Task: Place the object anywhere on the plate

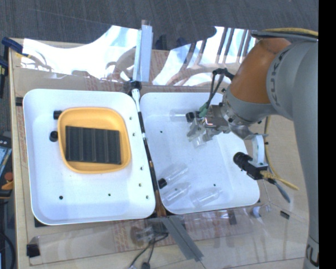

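Hovering over the far part of the right bin (pixel 243 189), the gripper (pixel 204 129) is seen at the pick stage. Claw opening and contents can't be told; detail is too blurred. Clear objs (pixel 176 175) are noted near the bin's near-left, long axes approx. left-right, tilted. Plate (pixel 92 116) is in the left bin (pixel 39 195). Next move, est.: descent, firm grasp, carry left.
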Controlling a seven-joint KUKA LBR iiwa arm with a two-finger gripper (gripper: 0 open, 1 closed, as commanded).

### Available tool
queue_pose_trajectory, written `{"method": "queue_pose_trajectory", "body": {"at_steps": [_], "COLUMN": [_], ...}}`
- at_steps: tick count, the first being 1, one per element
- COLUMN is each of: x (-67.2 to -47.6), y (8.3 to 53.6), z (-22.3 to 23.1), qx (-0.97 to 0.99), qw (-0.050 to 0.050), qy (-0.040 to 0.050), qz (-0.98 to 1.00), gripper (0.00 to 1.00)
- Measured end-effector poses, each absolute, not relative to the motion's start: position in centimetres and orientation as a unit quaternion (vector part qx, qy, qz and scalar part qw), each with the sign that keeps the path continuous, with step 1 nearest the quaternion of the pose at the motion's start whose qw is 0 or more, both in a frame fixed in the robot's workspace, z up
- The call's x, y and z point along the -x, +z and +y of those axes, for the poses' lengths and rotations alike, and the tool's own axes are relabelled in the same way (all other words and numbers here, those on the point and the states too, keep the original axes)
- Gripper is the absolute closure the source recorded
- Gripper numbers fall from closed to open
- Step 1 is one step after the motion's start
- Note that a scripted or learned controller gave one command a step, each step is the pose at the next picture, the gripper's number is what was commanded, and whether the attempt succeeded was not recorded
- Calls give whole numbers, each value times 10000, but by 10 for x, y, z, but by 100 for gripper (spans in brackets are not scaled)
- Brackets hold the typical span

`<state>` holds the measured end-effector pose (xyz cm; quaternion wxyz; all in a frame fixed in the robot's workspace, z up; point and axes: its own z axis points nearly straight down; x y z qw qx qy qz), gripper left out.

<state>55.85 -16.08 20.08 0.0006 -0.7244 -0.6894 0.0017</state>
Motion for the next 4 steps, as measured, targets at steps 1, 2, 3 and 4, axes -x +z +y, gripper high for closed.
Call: {"method": "queue_pose_trajectory", "body": {"at_steps": [1,2,3,4], "x": [-615,-657,-600,-600], "y": [243,222,190,191], "z": [-124,-111,-44,-44], "qx": [6661,5929,5658,5660], "qw": [10,2,24,20], "qy": [9,4,16,14], "qz": [-7459,-8053,-8246,-8244], "gripper": [100,100,100,0]}}
